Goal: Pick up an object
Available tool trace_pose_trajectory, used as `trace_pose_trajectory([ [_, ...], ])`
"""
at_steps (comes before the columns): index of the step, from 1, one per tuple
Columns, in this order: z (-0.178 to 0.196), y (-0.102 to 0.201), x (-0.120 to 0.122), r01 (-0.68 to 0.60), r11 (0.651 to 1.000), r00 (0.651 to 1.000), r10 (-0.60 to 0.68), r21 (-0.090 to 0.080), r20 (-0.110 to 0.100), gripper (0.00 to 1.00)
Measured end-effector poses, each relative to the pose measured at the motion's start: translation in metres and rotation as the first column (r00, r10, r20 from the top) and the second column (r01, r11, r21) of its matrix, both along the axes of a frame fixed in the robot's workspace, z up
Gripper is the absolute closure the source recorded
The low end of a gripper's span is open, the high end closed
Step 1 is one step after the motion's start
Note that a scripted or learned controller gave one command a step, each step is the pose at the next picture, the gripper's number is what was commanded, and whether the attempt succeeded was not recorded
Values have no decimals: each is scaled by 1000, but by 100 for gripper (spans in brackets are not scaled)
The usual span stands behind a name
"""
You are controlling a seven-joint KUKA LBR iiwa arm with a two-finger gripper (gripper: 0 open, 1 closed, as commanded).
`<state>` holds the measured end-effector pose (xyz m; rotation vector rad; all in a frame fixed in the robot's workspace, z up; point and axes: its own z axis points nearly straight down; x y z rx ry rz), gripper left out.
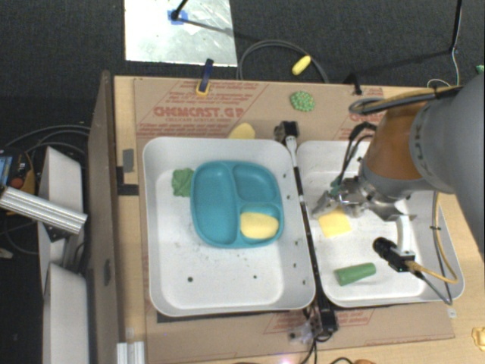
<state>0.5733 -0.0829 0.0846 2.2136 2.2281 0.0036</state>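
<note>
One arm (424, 139) bends over the right bin (424, 298); jaw state unclear.

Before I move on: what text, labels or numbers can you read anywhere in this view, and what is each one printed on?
"CHEMCAST GP": large red print on the brown cardboard sheet behind the bins, partly blurred.
Smaller red print above and below that line: too blurred to read.
Faint red print on the cardboard's front edge: too blurred to read.

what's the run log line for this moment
gripper over yellow block | right bin | green cylinder near front | nothing lifted
</note>
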Motion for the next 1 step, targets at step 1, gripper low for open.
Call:
trace_pose_trajectory([
  [1, 11, -2, 0, 2, 1000, 1000, -2, 0, 2, 100],
])
